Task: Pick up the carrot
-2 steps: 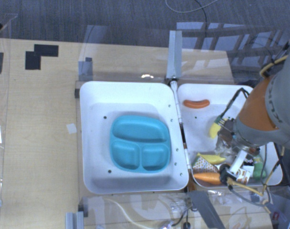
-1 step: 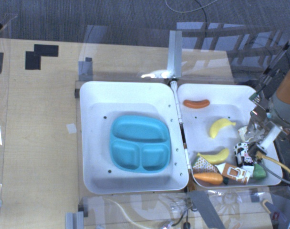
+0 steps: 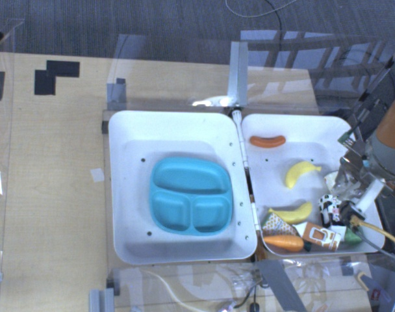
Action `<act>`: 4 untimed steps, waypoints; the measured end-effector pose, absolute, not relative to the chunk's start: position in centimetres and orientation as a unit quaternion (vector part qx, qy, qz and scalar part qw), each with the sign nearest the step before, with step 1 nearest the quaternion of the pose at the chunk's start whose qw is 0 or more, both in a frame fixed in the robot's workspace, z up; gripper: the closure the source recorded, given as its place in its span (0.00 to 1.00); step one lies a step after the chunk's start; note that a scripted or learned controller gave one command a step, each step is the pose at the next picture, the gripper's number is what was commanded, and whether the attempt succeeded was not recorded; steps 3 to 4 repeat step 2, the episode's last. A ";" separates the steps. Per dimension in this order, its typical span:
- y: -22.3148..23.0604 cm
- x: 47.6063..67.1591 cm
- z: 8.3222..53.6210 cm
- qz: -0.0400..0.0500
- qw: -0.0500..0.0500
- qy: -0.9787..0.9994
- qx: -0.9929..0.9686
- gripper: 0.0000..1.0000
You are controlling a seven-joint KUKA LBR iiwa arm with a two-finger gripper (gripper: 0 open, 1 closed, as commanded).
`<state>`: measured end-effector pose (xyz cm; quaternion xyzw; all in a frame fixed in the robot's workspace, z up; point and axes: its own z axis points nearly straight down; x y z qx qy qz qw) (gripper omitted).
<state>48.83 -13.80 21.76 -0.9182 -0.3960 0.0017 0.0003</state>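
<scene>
We see carrot (image 3: 284, 242) at near edge of right bin (image 3: 327, 132), long axis left-right, touching small carton (image 3: 323, 237). Gripper (image 3: 349, 188) hovers at bin's right side; carrot lies left and nearer from it. Grasp state: we can't tell.

Smooth, glossy plastic carrot (image 3: 283, 242); matt white plastic bins (image 3: 129, 174); glossy blue plastic tray (image 3: 190, 195); pale wood-look counter (image 3: 48, 194); clear shiny panels (image 3: 9, 142).
</scene>
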 end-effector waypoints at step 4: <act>-13.6 48.9 21.3 0.001 0.000 -0.473 -0.881 1.00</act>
